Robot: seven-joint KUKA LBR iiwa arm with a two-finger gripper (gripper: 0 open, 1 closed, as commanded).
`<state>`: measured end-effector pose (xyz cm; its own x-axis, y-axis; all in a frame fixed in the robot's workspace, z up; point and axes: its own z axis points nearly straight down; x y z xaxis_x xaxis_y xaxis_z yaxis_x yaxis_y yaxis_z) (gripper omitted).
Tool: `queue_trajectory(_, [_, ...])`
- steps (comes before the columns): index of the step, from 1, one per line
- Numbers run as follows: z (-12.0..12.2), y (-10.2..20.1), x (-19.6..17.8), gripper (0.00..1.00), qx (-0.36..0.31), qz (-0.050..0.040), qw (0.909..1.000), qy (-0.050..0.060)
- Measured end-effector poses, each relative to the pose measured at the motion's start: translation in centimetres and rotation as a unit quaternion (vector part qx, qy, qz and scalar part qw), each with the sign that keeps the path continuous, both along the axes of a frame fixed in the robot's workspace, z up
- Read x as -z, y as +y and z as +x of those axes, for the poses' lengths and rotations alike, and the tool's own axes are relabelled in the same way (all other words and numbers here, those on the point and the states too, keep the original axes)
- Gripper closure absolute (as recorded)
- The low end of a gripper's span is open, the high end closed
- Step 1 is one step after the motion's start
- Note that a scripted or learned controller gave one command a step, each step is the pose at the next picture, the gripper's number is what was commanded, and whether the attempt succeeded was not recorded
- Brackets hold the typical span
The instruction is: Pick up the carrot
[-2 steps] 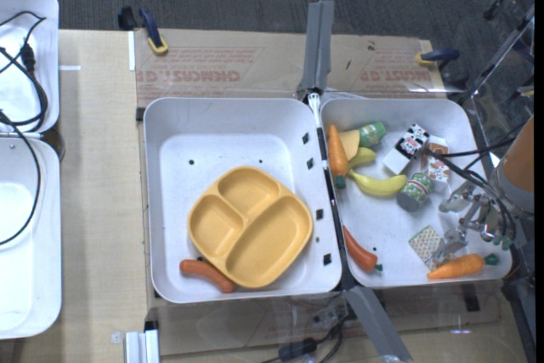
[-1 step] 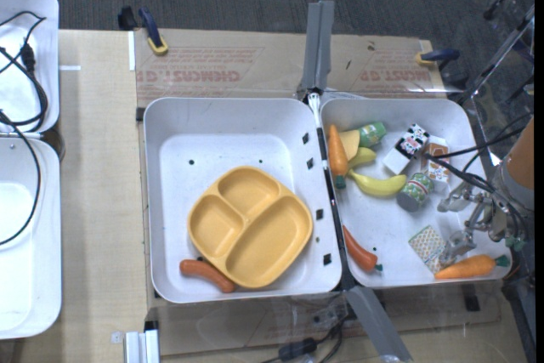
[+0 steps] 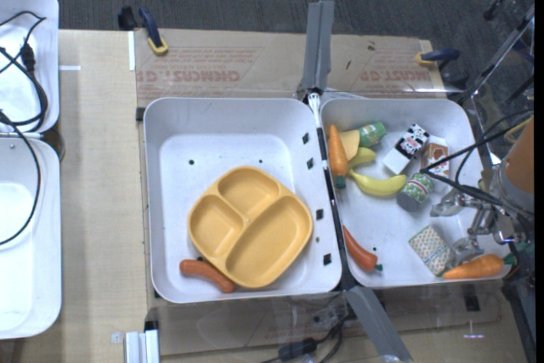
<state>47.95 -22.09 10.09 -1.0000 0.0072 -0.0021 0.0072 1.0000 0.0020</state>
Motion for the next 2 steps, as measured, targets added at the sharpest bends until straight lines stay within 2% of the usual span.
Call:
queue_trajectory(1, [0.15,0.13,0.61,0.00,-0.121,0.0001,0.9927,-0.002])
queue_trajectory(2, [0.56,0.01,0.83,0.00,-0.120,0.0004,0.9927,0.000])
